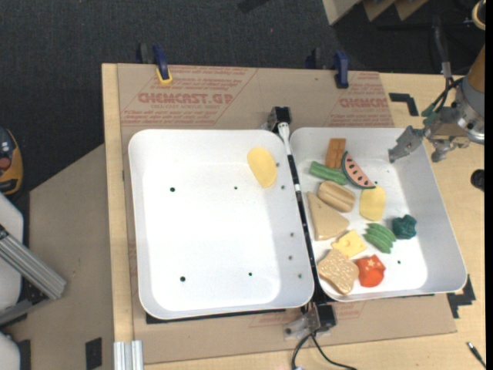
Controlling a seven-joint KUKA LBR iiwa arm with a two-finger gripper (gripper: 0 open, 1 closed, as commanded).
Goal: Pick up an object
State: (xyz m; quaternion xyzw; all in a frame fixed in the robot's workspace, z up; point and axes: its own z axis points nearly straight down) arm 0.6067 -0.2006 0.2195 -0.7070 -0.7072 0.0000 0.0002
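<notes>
Nearest, a black clamp [317,317] with a cable sits at the front edge of the bench [69,206], a pale board whose brown sheet [246,91] carries red printed lettering. On it lie two shallow white bins side by side. The left bin [208,276] has small dark dots on its floor and one yellow piece [262,166] near its far right corner. The right bin [435,253] carries the toy food: a bread slice [337,271] and a red tomato [370,270] at its near end, then a yellow cheese wedge [349,244], green beans [379,237], a broccoli floret [404,226], a tan wedge [326,220], a lemon [373,203], a bread roll [336,196], a green pod [326,173], a watermelon slice [358,171] and an orange block [335,153]. Over that bin's far right corner hangs the gripper [420,146], its two fingers spread apart with nothing between them, well apart from the food. Farther back, two blue clamps [162,64] grip the board's far edge, beyond which lies dark carpet [115,14].
</notes>
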